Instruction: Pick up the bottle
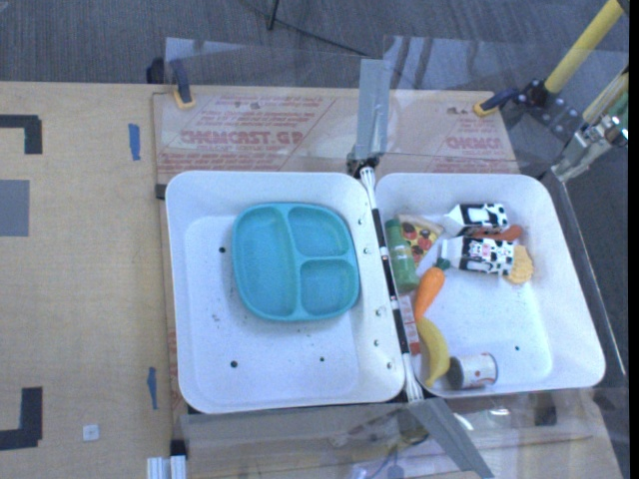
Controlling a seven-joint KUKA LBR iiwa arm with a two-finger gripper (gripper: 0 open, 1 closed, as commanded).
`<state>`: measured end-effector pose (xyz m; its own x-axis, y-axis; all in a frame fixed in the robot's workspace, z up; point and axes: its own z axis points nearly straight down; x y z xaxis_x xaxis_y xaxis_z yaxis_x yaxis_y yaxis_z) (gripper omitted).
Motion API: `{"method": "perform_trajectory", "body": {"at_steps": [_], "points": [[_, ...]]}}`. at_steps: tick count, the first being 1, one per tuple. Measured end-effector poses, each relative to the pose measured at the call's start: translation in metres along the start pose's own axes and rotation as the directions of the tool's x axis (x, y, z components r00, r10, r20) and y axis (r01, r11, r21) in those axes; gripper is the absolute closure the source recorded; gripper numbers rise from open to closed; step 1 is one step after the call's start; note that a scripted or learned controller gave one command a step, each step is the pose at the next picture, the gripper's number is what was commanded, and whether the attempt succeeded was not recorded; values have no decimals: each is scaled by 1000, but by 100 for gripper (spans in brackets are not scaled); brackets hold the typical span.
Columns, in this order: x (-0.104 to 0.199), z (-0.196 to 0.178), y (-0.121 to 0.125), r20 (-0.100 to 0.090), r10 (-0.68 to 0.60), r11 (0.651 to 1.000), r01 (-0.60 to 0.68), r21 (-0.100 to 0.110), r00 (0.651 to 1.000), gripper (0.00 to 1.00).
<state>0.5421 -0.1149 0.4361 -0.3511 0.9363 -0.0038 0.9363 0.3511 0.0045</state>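
The bottle (403, 254) is green with a darker cap end, and lies on its side in the right bin (559, 297). It runs lengthwise close along that bin's left wall. A pizza-slice toy (423, 236) touches its right side and an orange carrot (429, 290) lies just below it.
The right bin also holds a banana (434, 348), a small can (473, 370), two cow-patterned cartons (482, 216) (486, 256) and a yellow cookie-like piece (520, 265). A teal divided plate (297, 261) sits in the left bin (200, 307). Yellow poles and a clamp (589, 128) stand at the top right.
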Motion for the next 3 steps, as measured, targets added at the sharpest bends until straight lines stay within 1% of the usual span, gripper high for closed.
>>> {"method": "perform_trajectory", "body": {"at_steps": [1,2,3], "points": [[-30,136,-24,-2,31,1000,-31,3,1000,100],[-46,159,-22,-4,-283,959,283,2,959,100],[-72,27,-39,1,-398,917,398,-1,917,100]]}}
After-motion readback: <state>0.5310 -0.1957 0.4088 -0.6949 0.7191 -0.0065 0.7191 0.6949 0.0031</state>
